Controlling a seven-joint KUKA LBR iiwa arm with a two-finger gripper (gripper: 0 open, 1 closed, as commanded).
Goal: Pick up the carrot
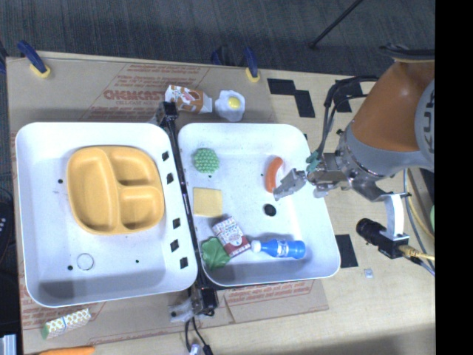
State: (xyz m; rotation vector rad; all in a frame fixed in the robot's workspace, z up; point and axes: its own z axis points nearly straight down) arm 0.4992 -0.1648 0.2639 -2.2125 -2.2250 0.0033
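Note:
The carrot (274, 172) is a short orange-red piece lying nearly upright in the right bin (244, 133), toward its right side. My gripper (305, 186) hangs over the bin's right edge, just right of the carrot and slightly lower. Its fingers stand apart, the left fingertip (287, 185) close to the carrot's lower end. Nothing is between them, so the gripper is open.
The right bin also holds a green ball (206, 160), a yellow slice (208, 201), a red packet (230, 234), a green item (214, 253), a blue bottle (281, 248) and a small black spot (270, 211). A yellow divided tray (115, 188) lies in the left bin (37, 220).

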